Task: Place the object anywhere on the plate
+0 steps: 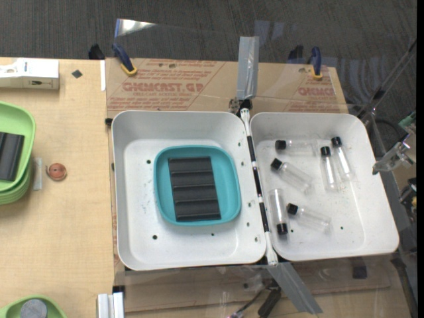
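A teal, rounded-square plate (229,185) lies in the middle of the left white bin (132,197). A black ribbed slab (194,189) rests flat on it and covers most of its floor. In the right white bin (371,234) lie several clear vials with black caps, all on their sides. One vial (293,175) is near the bin's left wall, a pair (334,163) lies toward the back right, and two more (306,218) are near the front.
Stacked green dishes (14,156) holding a dark item sit at the far left of the wooden bench. Near them are a small brown disc (57,171) and a white box (30,75). Clamped cardboard (165,85) lies behind the bins. Metal frame parts (392,158) stand by the right bin's edge.
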Controlling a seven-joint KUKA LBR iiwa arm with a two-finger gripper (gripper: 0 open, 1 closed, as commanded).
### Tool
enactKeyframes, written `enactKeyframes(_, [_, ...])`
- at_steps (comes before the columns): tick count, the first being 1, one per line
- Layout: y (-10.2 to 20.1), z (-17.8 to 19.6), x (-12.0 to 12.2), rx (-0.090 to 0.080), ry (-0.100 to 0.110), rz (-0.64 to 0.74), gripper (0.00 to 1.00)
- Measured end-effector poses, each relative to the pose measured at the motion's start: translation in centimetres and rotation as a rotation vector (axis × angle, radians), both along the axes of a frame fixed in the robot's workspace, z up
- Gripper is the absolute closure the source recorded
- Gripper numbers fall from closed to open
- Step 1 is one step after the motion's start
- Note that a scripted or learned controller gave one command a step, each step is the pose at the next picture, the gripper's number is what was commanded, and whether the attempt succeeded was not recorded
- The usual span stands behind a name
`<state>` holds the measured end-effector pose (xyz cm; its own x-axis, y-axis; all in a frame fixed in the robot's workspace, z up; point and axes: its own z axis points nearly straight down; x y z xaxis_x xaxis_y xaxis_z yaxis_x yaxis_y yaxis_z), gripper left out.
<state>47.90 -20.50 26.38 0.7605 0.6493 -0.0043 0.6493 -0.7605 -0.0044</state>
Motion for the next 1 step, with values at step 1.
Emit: enactKeyframes(1, [-0.6, 11.54, 0.7, -0.002, -0.001, -0.081, 0.0])
